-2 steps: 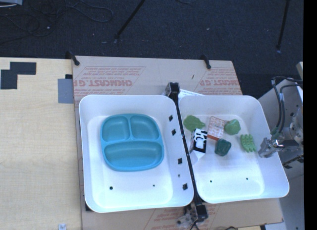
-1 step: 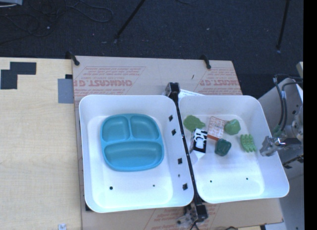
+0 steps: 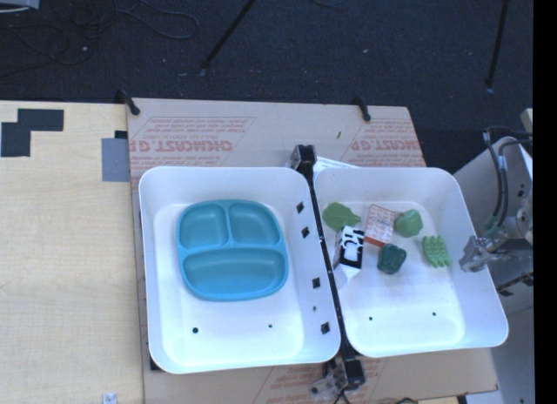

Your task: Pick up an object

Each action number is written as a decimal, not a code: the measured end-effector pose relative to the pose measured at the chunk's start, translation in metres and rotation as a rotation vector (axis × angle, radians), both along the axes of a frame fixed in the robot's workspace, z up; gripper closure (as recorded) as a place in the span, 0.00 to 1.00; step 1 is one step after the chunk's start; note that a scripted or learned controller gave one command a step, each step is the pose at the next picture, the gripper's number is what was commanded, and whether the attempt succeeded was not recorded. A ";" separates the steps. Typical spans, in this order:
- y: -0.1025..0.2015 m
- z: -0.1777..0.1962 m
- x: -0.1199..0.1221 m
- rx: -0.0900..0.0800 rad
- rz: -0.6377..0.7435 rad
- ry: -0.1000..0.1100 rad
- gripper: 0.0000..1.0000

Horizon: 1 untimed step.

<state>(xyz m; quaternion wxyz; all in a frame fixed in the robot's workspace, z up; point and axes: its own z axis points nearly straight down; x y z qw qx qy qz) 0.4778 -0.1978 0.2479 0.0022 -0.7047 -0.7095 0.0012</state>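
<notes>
Nearest the camera, the near rims of the two white bins sit side by side on a brown cardboard sheet (image 3: 218, 137) printed with red lettering. Going from the left, a pale wooden bench top (image 3: 61, 254) carries a few dark grey patches near its far edge. Next comes the left bin (image 3: 157, 324), which holds a blue divided plate (image 3: 231, 248) with three compartments, lying flat toward the bin's far half. A black clamp strip (image 3: 320, 272) runs along the seam where the two bins meet.

In the right bin (image 3: 418, 328) the loose objects are gathered in the far half. A light green lump (image 3: 340, 216) lies closest to the seam, with a black-and-white printed piece (image 3: 351, 248) just near of it. A small card with red print (image 3: 379, 222) lies between these and a rounded green piece (image 3: 408, 222). A dark green object (image 3: 392, 259) sits near of the card, and a ridged light green piece (image 3: 436, 251) lies close to the bin's right wall.

At the far right, the gripper (image 3: 484, 252) hangs over the right bin's right rim, apart from every object; whether its fingers are spread or closed cannot be told, and nothing is seen in its grasp.
</notes>
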 end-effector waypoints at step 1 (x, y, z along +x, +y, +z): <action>0.089 0.196 0.030 -0.002 0.002 -0.022 1.00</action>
